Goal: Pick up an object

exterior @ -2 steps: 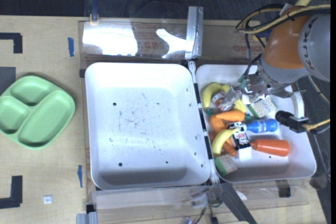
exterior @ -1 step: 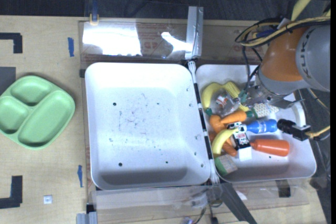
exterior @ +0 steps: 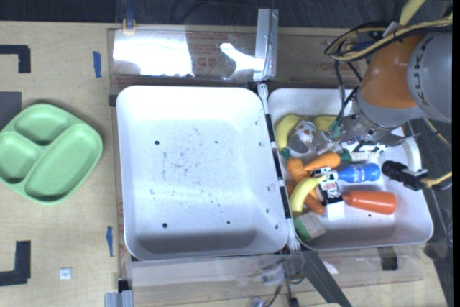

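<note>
L bin (exterior: pixel 194 154) | R bin (exterior: pixel 410 226) crowded | tool (exterior: pixel 343 131) nr back edge

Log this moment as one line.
arm: over right bin | gripper: low among toys, grip unclear | left bin: no toys | green tray: on bench

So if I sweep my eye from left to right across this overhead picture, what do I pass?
Green divided plate → left white bin → right white bin heaped with toys, such as a yellow banana, a blue bottle and an orange bottle → the grey and orange arm reaching in.
</note>
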